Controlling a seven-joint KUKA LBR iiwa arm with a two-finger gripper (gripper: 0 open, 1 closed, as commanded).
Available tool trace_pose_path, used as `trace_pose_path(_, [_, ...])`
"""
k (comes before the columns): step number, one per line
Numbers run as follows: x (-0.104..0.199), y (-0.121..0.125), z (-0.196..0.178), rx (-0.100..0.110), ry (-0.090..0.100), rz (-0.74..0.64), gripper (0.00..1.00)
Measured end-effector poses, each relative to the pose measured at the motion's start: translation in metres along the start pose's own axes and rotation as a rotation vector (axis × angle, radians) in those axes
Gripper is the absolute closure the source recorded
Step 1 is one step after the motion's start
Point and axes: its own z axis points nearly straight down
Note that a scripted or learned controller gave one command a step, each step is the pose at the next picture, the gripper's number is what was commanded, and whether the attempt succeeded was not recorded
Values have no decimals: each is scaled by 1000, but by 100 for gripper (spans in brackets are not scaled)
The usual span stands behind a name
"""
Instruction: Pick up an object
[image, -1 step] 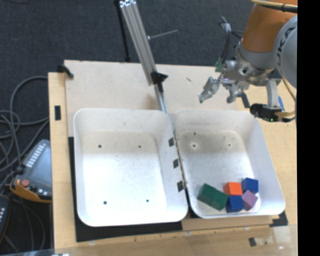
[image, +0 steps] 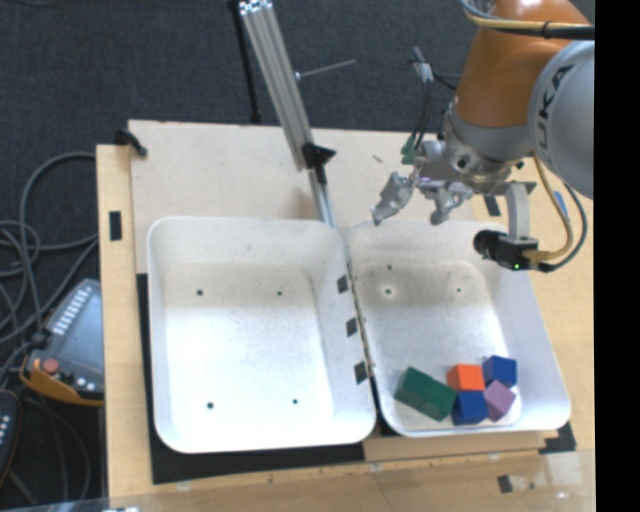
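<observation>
Gripper (image: 414, 207) hangs above the far rim of the right bin (image: 520, 300), fingers spread apart, nothing between them. Grey arm with orange band enters from the right, wrist sitting just above the gripper.

Blocks cluster in the near corner of the right bin, well apart from the gripper. Green block (image: 425, 392) lies nearest the divider between the bins. Orange block (image: 464, 376) sits just beside it, toward the bin's outer wall. Blue block (image: 500, 370) is beyond the orange one, close to the outer wall. A second blue block (image: 468, 407) rests at the near rim, touching the purple block (image: 499, 399) beside it.

Left bin (image: 165, 330) adjoins the right bin along the shared divider. Metal rail (image: 285, 95) rises at a slant from behind the divider's far end.
</observation>
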Motion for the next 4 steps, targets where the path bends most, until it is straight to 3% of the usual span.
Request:
trace_pose_path(1, [-60,-82,36,6,-3,12,0])
trace_pose_path(2, [-60,-74,28,-1,-1,6,0])
trace_pose_path(3, [-123,-159,199,-2,-2,10,0])
trace_pose_path(4, [-122,-156,187,-7,-3,11,100])
